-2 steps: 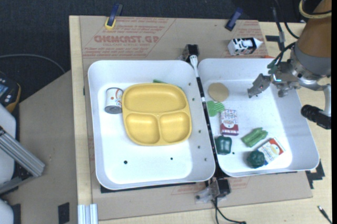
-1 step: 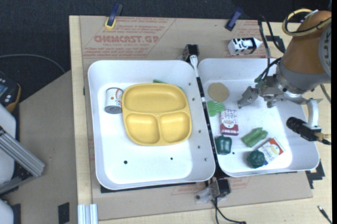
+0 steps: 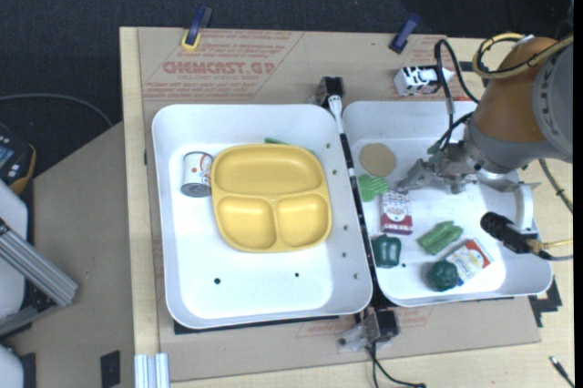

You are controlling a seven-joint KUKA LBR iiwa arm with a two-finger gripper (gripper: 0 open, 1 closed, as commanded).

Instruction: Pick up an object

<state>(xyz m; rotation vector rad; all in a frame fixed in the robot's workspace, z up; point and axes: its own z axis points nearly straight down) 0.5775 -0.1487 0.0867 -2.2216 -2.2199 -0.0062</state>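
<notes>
My gripper [image 3: 417, 176] reaches in from the right over the right bin [image 3: 414, 117], low above its middle. It is just right of a tan round disc [image 3: 378, 159] and a light green piece [image 3: 371, 187], and above a red and white packet [image 3: 395, 213]. Nearer the front lie a green pepper [image 3: 386, 250], a green pod [image 3: 440, 237], a dark green lump [image 3: 444, 275] and a white and red packet [image 3: 469, 259]. I see nothing held by the gripper.
The left bin [image 3: 182, 277] holds a yellow divided plate [image 3: 271, 195], a small can [image 3: 195, 174] at its left and a green sliver [image 3: 276, 141] behind it. The grey and orange arm [image 3: 515, 108] covers the right bin's far right side.
</notes>
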